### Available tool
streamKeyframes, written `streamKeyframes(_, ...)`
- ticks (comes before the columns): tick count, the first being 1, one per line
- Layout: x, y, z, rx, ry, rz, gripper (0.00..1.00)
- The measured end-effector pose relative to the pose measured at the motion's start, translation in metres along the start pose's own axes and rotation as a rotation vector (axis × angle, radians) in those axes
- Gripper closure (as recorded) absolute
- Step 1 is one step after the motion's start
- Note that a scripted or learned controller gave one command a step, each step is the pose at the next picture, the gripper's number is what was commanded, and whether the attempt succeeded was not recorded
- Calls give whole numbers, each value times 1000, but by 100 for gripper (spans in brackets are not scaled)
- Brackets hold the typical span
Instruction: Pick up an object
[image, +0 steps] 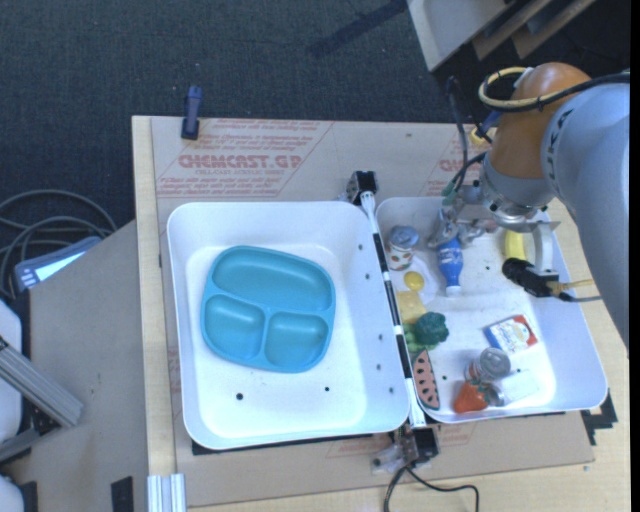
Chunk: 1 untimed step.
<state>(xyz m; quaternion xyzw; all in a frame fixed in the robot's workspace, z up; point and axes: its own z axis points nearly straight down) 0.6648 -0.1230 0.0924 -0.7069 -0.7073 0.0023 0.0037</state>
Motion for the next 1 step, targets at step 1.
streamKeyframes(1,74,-50,-93,-9,-1,-1,100)
